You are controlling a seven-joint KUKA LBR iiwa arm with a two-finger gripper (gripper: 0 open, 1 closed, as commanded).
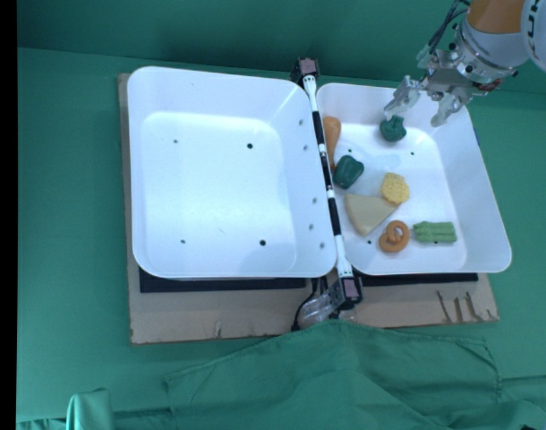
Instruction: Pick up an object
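Note:
The right bin (483,231) holds several small toy foods: a dark green piece (393,130) near the back, an orange piece (331,135) against the divider, another dark green piece (348,171), a yellow round piece (396,188), a pale cheese wedge (369,211), an orange pretzel (395,236) and a light green ridged piece (434,232). My gripper (423,103) hangs over the back of this bin with its fingers spread open. Nothing sits between the fingers. The dark green piece near the back lies just below the left fingertip.
The left bin (166,92) stands beside the right one, split off by a black and white bar (327,177). Both rest on a cardboard sheet (210,325). Green cloth (345,374) lies bunched at the front edge.

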